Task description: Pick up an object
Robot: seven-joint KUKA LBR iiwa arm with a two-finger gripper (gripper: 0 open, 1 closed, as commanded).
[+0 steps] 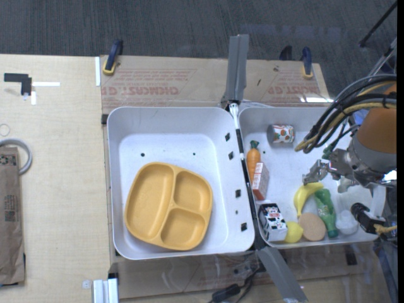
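While the arm hangs over the right bin (278, 115), I see its gripper (331, 172) low above the toys, though I cannot tell how the jaws stand. Just beneath and left of the jaws lies a banana (304, 196), with a green bottle (326, 211) touching it on the right and a tan round piece (312, 226) below. Further left of the jaws sit a carrot (253, 157), a red-and-white carton (260, 178) and a black-and-white cow-print carton (271, 220); their print is too small for me to read. Above and left of the jaws lies a small can (281, 134). The left bin (126, 122) holds a yellow divided plate (168, 205). Behind both bins, cardboard (170, 81) carries red lettering I cannot read.
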